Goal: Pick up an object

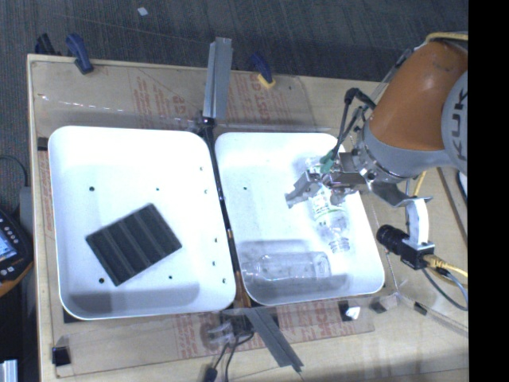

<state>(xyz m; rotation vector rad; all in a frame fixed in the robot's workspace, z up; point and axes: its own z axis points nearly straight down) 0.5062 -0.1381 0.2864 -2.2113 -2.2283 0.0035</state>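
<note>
A: Well, on the bench, the right bin holds two clear bottles; the tool hovers over the small bottle.

B: Open or shut? I cannot tell. Clear plastic is slippery; it could roll off toward the large bottle.

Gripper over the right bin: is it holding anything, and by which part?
Cannot be told. The gripper sits right above the clear plastic bottle with a white label in the right white bin, but no grasp is visible.
</note>
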